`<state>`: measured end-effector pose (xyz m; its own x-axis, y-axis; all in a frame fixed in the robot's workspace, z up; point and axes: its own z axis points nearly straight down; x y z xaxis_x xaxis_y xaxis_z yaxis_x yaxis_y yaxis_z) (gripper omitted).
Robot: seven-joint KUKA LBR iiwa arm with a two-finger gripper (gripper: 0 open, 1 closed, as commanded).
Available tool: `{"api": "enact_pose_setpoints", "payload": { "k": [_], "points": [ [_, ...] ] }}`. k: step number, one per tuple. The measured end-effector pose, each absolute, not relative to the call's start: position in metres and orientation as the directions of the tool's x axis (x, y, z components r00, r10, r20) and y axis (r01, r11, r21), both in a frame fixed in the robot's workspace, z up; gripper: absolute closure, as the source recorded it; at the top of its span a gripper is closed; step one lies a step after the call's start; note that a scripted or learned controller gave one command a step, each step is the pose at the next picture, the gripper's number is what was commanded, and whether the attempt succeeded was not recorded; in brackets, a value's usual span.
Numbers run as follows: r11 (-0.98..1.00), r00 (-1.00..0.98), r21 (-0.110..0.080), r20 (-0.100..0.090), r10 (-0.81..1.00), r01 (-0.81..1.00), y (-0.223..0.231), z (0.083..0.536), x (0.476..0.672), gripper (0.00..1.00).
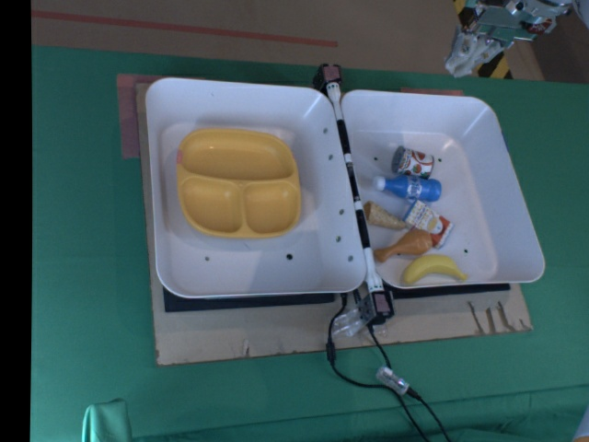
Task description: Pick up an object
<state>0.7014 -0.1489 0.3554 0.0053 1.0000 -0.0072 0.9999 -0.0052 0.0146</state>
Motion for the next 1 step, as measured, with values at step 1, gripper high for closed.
{"api": "enact_pose_setpoints", "payload": {
  "k": [1],
  "points": [
    [-0.008, 0.008, 0.015, -0.009, 1.0, 1.0, -0.1896, 0.3605, 0.7006, 1.0]
  ]
}}
